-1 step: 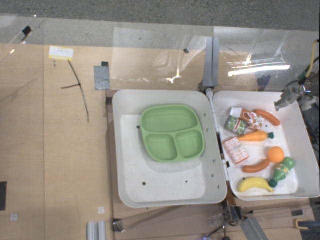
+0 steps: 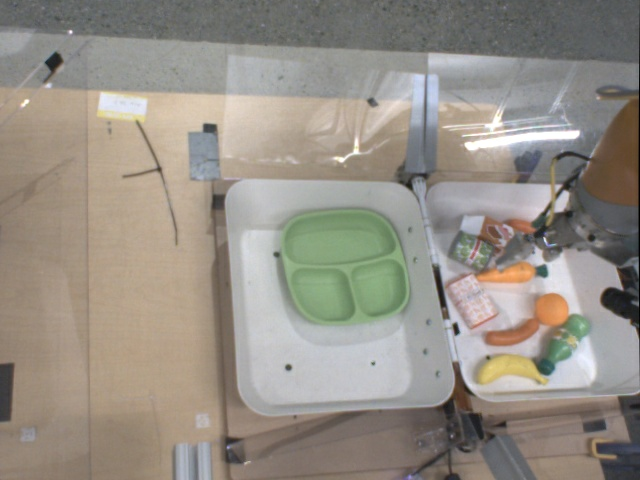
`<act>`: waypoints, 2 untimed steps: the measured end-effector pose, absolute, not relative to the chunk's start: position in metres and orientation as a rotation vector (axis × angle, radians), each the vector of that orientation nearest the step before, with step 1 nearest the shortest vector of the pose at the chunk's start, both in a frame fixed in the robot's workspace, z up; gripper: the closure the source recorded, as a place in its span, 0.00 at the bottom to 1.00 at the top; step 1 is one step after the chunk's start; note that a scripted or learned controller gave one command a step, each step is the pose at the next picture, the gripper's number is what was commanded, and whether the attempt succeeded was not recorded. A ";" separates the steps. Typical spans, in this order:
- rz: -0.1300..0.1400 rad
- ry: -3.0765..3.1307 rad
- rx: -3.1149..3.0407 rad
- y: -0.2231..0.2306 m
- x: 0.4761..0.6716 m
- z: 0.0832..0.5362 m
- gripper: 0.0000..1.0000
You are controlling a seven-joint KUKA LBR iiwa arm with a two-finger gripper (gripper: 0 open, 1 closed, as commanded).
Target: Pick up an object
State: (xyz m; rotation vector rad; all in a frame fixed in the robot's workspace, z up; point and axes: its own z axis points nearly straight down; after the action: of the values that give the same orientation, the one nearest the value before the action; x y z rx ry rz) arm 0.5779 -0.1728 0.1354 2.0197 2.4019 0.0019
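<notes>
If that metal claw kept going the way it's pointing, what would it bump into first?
Probably the toy carrot, lying just beyond the gripper in the right bin. Depth is hard to judge from this slanted view.

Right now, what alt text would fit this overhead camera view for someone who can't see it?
A grey arm reaches from the right over a white bin of toy food: carrot, orange, sausage, banana. The left bin holds a green tray.
</notes>
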 end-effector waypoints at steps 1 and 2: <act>0.002 2.471 1.935 -0.157 0.597 0.091 0.00; 0.003 2.485 1.915 -0.153 0.580 0.092 0.00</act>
State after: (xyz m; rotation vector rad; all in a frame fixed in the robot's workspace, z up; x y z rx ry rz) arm 0.5804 -0.1529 0.0922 1.9147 2.4845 0.0031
